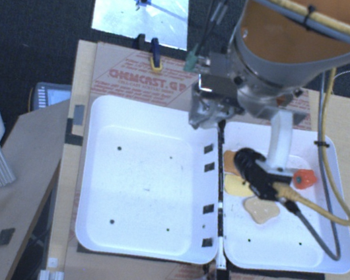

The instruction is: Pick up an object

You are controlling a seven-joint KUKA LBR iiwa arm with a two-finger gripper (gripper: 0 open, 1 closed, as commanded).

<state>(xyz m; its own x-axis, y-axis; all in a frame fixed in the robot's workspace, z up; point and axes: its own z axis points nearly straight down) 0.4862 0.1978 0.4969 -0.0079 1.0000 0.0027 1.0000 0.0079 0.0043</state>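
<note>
Tabletop (40,146) carries a lettered cardboard sheet (139,76) with both bins on it. The arm (291,49) comes in from upper right and covers the top centre of the frame.

Left bin (147,185) is at centre-left, right bin (289,250) at centre-right. All candidates are in the right bin, in its upper half.

Gripper (202,117) hangs at upper centre, over the far end of the wall the two bins share. Open or closed: can't tell from this angle. Nothing visibly held.

Objects, largest first:
- beige piece (261,212): flat, lowest of the group, bare bin floor below and to its right
- yellow piece (237,187): flat, just above-left of the beige one, looks to be touching it
- tan piece (228,159): close to the shared wall
- orange-red piece (305,179): small, further right

My read: no grasp yet, this is the approach phase. The beige piece is the best target because it has the most clearance. Move down-right in frame and centre over it before descending. Come straight down so the yellow piece isn't clipped. It's flat, so go right to the bin floor. Skip the tan piece, as the wall would likely foul the gripper.
</note>
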